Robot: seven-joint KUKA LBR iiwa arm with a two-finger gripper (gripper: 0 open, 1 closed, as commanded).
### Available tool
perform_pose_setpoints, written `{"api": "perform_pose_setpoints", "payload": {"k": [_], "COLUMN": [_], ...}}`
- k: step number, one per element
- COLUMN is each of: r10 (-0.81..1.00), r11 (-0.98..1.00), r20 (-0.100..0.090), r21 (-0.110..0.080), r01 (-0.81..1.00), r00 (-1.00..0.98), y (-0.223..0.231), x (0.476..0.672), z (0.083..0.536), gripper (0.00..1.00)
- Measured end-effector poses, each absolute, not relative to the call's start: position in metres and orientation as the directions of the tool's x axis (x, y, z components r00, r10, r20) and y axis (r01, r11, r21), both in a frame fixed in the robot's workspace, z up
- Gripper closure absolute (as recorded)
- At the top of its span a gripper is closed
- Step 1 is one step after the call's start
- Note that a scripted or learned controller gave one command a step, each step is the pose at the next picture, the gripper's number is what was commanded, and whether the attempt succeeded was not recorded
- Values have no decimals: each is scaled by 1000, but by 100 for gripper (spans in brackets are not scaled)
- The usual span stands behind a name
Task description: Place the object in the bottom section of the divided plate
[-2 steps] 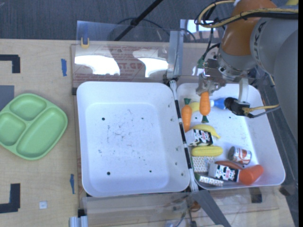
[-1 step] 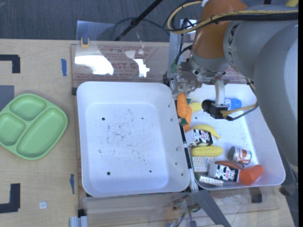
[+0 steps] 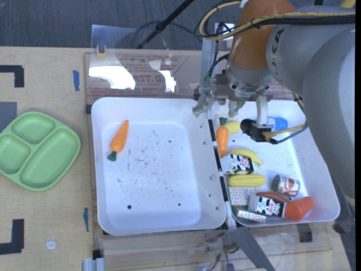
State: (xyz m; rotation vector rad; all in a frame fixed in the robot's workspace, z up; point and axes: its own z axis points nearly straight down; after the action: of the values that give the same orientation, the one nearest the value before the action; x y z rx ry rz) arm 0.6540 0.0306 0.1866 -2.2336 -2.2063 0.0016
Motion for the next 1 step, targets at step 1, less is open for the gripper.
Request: {"api": "perform_pose_setpoints", "payload": {"k": [1], "r10": [968], "r11": [249], "r20": [-14], "r21": [10], "r01": [968], "r00": [-249], "y": [59], "x": [650], "z": [139], "gripper": [0]}}
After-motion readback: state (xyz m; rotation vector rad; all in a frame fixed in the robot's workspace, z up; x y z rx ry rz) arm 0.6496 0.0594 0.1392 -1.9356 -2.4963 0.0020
